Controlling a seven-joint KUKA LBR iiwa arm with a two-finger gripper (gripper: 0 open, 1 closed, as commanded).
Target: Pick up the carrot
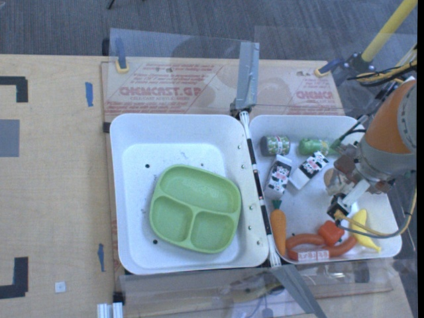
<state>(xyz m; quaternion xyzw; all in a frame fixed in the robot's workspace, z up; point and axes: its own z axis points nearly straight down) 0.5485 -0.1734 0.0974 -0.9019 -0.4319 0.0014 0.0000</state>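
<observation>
We see the arm [391, 131] coming in from the right, its orange band sitting high over the right bin's [295, 122] far edge, the grey wrist angling down and leftward into that bin. The gripper [339, 208] hangs low over the bin's right half, just above a small red-orange toy [330, 232] and right beside a yellow piece [363, 227]. Whether the jaws are spread or closed we simply cannot tell; the tip is a small blur of black and white, and nothing is visibly pinched there. The carrot [278, 230] lies at the bin's left wall, near the front corner, its green top pointing away from us, well clear of the gripper. A red sausage-like toy [311, 241] curves along the front beside it. Further back we spot two black-and-white cartons [279, 176] side by side, a green can [277, 144] and a green lumpy item [313, 146]. Over in the left bin [126, 197] rests a green divided plate [195, 208]. Cables [371, 78] and the wrist hide the right bin's far right corner, and the arm's upper part is cut off by the frame.
</observation>
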